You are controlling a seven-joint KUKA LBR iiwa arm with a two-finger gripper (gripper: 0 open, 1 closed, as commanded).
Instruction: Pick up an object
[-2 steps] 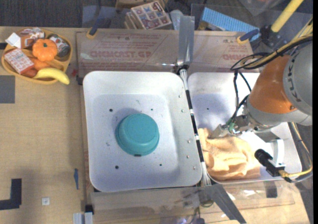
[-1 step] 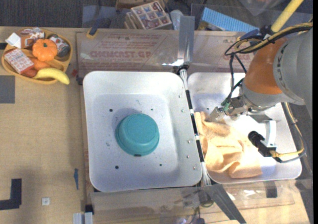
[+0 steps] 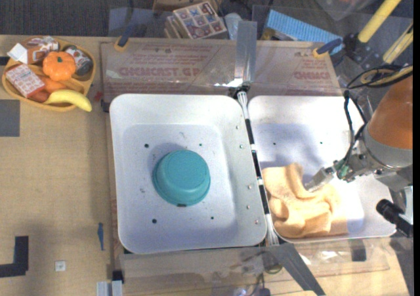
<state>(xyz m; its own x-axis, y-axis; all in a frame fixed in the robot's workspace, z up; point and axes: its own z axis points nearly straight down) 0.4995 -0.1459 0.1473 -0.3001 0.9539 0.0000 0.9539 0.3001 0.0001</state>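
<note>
Here the grey arm's jaws (image 3: 319,178) rested on the crumpled yellow cloth (image 3: 303,205), which lay in the front part of the right white bin (image 3: 295,124); I could not tell whether they were apart or closed. A teal round bowl (image 3: 182,177) sat upside down in the left white bin (image 3: 164,117).

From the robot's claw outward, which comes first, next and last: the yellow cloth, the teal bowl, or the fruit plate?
1. Yellow cloth: in the right bin, right at the claw.
2. Teal bowl: upside down in the left bin, across the divider from the claw.
3. Fruit plate: on the bench at the far left corner, outside both bins, holding a small pumpkin and a banana.
</note>
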